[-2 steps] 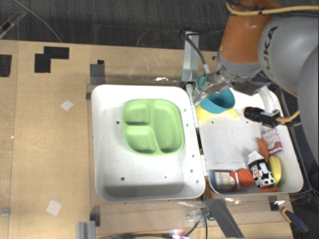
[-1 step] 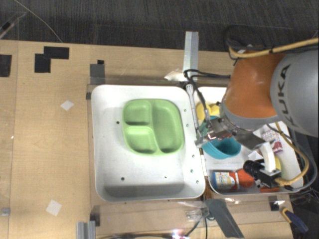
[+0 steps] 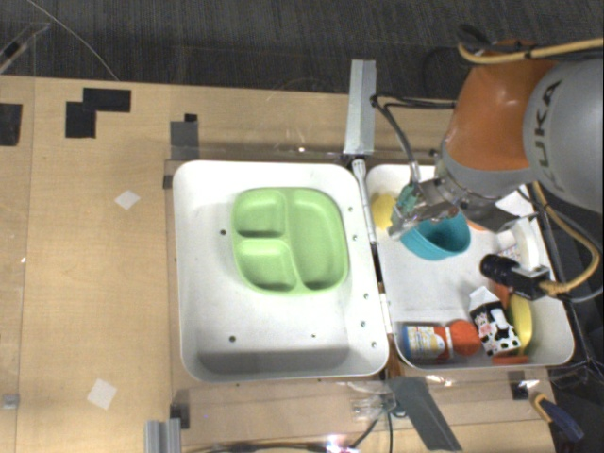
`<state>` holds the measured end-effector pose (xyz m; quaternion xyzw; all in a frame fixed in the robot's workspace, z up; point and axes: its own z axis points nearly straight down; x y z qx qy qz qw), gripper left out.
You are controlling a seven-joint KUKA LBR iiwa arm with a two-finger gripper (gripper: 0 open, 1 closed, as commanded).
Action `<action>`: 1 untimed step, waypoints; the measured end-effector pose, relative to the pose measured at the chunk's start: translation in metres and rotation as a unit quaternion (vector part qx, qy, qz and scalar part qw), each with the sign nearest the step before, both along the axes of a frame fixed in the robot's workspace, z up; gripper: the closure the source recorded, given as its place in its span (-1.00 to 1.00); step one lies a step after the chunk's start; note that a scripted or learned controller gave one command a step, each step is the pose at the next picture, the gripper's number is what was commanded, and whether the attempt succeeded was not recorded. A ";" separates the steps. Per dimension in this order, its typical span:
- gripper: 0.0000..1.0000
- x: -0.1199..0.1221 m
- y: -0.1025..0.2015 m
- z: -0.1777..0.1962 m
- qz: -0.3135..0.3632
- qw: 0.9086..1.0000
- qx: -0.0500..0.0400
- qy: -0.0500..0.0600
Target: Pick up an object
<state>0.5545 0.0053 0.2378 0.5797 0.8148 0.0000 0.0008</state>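
Note:
My gripper (image 3: 411,211) hangs over the back left part of the right bin (image 3: 415,295), under the orange-banded wrist. A teal cup (image 3: 440,237) lies right beside it, touching or nearly touching its tip. I cannot tell whether the cup is held. A yellow object (image 3: 382,211) lies just left of the gripper, against the bin's left wall and partly hidden. Along the front wall lie an orange bottle with a pale label (image 3: 440,339), a black-and-white patterned item (image 3: 493,329) and a yellow banana (image 3: 521,319).
The left bin (image 3: 203,281) holds a green divided plate (image 3: 287,239) in its middle. A metal post (image 3: 360,111) stands behind the ridge between the two bins. The arm covers the right bin's back right corner.

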 end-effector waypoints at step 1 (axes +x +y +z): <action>1.00 -0.027 0.041 -0.028 -0.047 0.999 0.001 0.001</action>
